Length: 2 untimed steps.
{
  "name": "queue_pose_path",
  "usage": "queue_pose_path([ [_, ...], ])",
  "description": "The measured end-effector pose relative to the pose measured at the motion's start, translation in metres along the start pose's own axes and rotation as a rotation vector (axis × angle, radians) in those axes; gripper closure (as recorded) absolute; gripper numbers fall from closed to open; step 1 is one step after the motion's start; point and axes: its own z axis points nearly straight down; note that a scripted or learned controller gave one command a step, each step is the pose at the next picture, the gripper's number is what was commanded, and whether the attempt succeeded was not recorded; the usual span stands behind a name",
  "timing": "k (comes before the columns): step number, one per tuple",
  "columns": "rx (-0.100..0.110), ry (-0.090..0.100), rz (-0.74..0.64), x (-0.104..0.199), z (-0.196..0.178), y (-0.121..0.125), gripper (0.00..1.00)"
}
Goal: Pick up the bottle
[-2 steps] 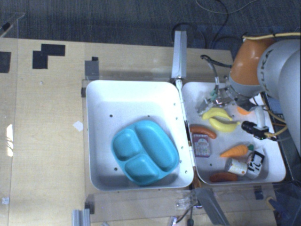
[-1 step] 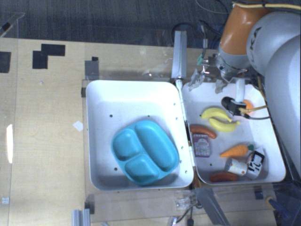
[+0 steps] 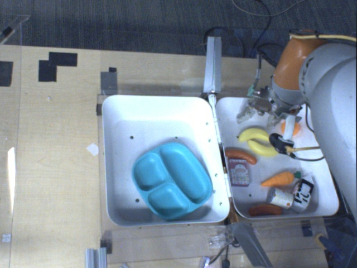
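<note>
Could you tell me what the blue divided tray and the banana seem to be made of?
The blue divided tray looks like moulded plastic with a smooth, slightly glossy finish: its colour is uniform, its rims are rounded and soft highlights sit in its compartments. The banana is probably a plastic toy, judging by its even, bright yellow and smooth sheen, though real fruit cannot be ruled out.

The arm is made of big, rounded, light grey segments with a smooth and a little shiny surface. Above the wrist there is a wide orange band with a curved shape. Below the band comes a short grey collar, and then the tool, which is metallic grey with small angular parts. A thin black cable runs beside the wrist.
</note>
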Motion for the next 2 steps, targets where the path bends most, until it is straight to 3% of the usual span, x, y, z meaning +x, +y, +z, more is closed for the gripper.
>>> queue_pose_path([
  [1,0.0,0.001,-0.053,0.035,-0.1,-0.064,0.0],
  [2,0.005,0.0,0.005,-0.002,-0.043,-0.128,0.0],
])
